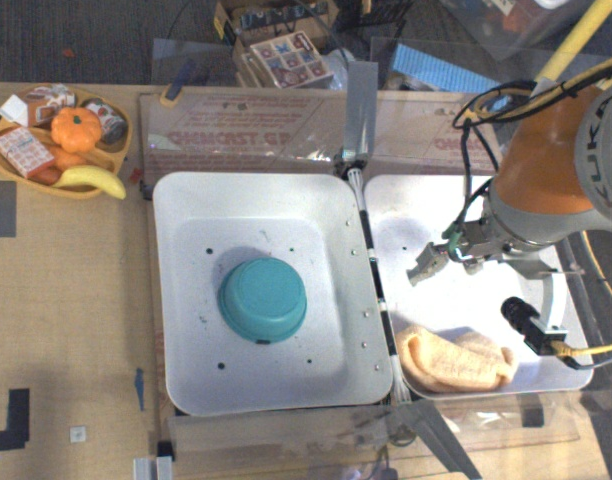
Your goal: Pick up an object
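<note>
Nothing lifted yet: gripper (427,264) hovering in right bin (386,208), fingers seemingly spread, bread-like object (456,360) below, ungrasped.

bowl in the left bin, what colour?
Teal bowl, upside down in the left bin; camera view.

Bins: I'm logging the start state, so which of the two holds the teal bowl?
The left bin: the upturned teal bowl sits in its middle. The right bin holds a tan bread-like piece.
</note>
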You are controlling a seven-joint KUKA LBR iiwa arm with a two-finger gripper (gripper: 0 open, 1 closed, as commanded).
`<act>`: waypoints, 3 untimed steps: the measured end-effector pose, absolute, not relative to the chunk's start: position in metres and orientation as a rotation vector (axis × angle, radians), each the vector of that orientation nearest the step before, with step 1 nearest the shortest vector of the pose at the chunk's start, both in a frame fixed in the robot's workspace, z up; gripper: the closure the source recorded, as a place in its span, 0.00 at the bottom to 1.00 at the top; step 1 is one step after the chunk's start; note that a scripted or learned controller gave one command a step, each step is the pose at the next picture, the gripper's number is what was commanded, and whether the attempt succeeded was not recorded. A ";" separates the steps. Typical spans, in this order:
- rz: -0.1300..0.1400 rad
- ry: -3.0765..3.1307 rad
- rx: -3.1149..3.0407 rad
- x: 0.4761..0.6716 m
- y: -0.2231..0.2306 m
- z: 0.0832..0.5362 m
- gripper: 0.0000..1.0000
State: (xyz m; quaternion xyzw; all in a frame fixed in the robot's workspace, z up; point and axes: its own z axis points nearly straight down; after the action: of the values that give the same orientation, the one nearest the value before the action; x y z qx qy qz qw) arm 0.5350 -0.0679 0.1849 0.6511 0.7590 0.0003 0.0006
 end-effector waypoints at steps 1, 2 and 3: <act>0.000 2.197 2.242 0.488 -0.179 0.209 0.00; 0.008 2.221 2.211 0.484 -0.136 0.088 0.00; 0.001 2.307 2.129 0.490 -0.167 0.130 0.00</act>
State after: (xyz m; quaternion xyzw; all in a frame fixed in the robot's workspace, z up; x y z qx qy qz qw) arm 0.4897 -0.1674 0.1303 0.6781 0.7349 0.0002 0.0011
